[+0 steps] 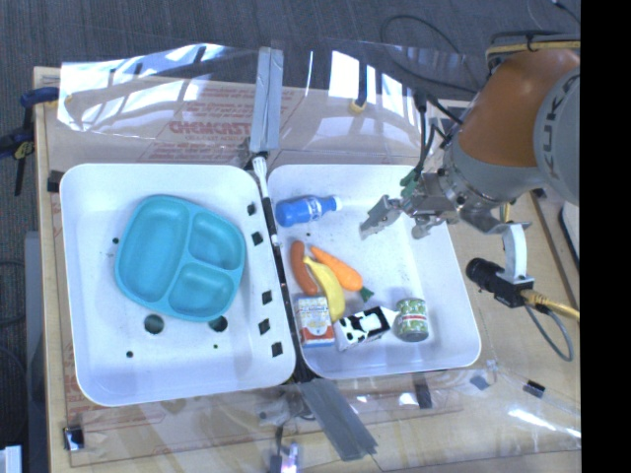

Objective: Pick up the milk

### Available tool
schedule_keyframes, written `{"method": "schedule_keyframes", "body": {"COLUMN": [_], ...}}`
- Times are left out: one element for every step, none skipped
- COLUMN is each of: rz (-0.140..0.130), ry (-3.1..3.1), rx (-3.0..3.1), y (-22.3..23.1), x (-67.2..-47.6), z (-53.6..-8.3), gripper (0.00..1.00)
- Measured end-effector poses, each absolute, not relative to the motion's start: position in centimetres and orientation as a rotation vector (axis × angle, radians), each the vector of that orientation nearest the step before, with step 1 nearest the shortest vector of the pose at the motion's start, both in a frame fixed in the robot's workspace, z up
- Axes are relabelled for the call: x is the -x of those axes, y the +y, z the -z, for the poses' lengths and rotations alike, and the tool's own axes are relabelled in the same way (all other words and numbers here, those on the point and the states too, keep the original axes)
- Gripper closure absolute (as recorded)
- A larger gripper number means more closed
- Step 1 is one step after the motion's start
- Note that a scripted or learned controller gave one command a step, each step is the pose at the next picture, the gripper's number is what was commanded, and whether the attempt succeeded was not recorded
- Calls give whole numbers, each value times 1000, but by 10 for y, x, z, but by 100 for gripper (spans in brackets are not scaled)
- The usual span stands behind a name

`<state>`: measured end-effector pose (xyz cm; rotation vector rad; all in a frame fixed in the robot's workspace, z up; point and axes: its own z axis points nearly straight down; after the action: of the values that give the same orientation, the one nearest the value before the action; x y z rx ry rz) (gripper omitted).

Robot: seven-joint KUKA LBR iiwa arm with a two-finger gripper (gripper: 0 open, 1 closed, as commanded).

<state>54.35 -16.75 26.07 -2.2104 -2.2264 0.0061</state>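
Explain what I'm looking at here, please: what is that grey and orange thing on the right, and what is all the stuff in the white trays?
That is a robot arm, reaching in from the right. At its tip is a two-finger gripper, its "hand", with fingers apart and nothing between them. The single camera looks down at a slant on two shallow white bins.

The left bin holds a blue divided plate. The right bin holds toy groceries: a blue bottle, a carrot, a banana, an orange-red piece I cannot name, a small juice-type carton, a cow-patterned milk carton lying on its side, and a green-labelled can.

The gripper hovers over the bin's upper part, apart from the milk near the front edge.
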Motion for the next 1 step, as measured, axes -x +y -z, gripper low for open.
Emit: {"method": "schedule_keyframes", "body": {"rz": [-6], "ry": [-2233], "rx": [2203], "y": [-156], "x": [-483], "z": [-170], "gripper": [0]}}
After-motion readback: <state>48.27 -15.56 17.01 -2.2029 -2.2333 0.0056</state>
